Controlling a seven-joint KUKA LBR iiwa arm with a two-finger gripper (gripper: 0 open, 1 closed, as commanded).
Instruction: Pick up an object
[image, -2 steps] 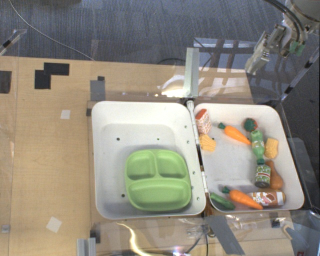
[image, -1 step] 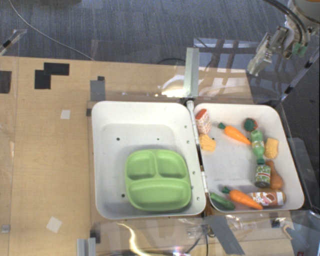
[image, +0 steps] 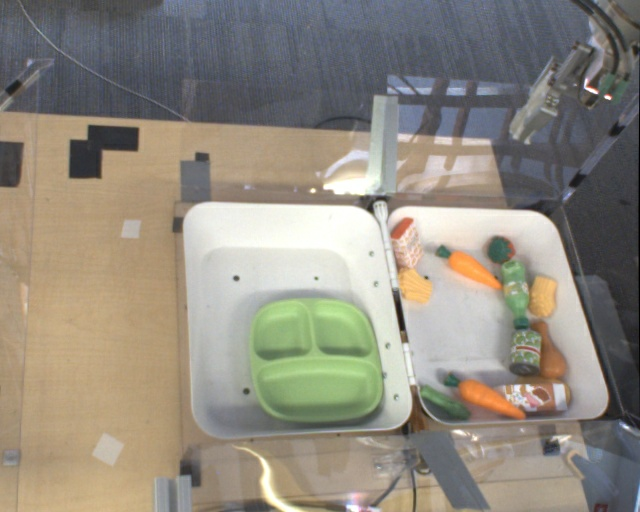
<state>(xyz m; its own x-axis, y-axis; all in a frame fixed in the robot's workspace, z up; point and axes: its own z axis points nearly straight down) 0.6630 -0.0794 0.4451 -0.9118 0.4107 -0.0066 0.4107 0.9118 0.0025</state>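
Note:
The right bin (image: 460, 335) holds several toy foods. A red-and-white carton (image: 404, 243) and a yellow wedge (image: 415, 289) lie by its left wall. A carrot (image: 470, 267) lies near the back, with a red-and-green piece (image: 500, 247) beside it. Along the right side lie a green bottle (image: 515, 287), a yellow piece (image: 543, 296) and a green jar (image: 525, 349). At the front lie a second carrot (image: 487, 398), a sauce bottle (image: 537, 397) and a green vegetable (image: 443, 403). My gripper (image: 533, 108) hangs well above and behind the right bin, far from every object, with nothing in it.
The left bin (image: 230, 260) bears a green divided plate (image: 315, 360) in its front half. A metal post (image: 383, 150) stands behind the wall between the bins. Clear plastic shields surround the right bin's back and right side.

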